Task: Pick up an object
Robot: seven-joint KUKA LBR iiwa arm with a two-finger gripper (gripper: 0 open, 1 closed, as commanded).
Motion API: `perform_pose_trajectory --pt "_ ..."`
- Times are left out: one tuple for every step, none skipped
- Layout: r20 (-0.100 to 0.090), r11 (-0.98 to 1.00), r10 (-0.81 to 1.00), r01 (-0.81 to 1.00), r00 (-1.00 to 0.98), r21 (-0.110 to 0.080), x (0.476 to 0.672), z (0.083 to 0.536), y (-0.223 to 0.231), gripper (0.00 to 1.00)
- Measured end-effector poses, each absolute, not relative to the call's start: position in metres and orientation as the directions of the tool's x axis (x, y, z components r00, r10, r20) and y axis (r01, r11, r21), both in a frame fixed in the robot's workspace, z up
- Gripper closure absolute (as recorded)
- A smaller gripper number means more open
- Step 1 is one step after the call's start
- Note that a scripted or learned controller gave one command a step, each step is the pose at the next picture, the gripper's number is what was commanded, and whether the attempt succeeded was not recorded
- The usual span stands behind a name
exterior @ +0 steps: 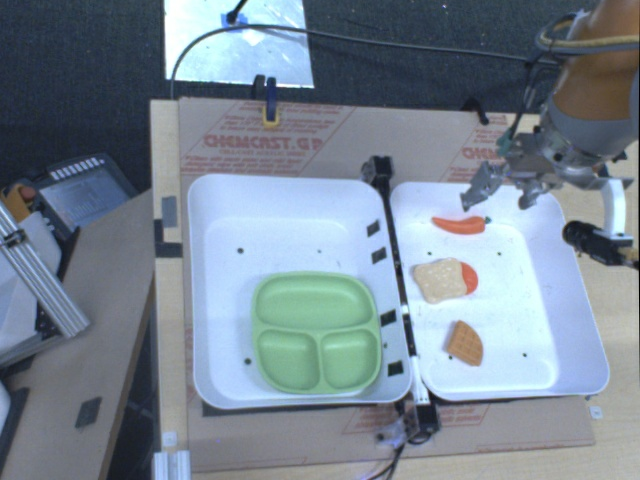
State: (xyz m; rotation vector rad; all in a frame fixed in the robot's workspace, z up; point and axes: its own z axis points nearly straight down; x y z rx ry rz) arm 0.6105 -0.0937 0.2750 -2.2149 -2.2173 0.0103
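Camera view from above: a light wooden bench (120,298) is seen, set on a dark carpeted floor (80,68). On the bench a brown cardboard sheet (330,133) is laid, and the red word "CHEMCAST" is printed on it twice, once near its far left corner and once, partly hidden, near its far right corner. A yellow and black clamp (268,103) is fixed at the sheet's far edge. A shiny metal plate (240,28) lies on the floor beyond it, with a black cable (330,36) running across.

Two white bins are placed side by side on the cardboard. In the left bin (230,218) a green divided plate (316,331) is set near the front right corner. In the right bin (550,308) three toy foods are found: an orange-red carrot (459,224) near the far edge, a slice of bread (440,280) with a red piece under it near the left edge, and a waffle wedge (465,343) toward the front.

The gripper (498,194) is held above the far edge of the right bin, just beside the carrot's right end. Its fingers (474,194) are spread apart and nothing is seen between them.
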Motion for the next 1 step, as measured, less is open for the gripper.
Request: perform_pose_trajectory --pt "0.0 0.003 1.0 1.0 -0.003 0.002 0.6123 0.2817 -0.0935 0.0"
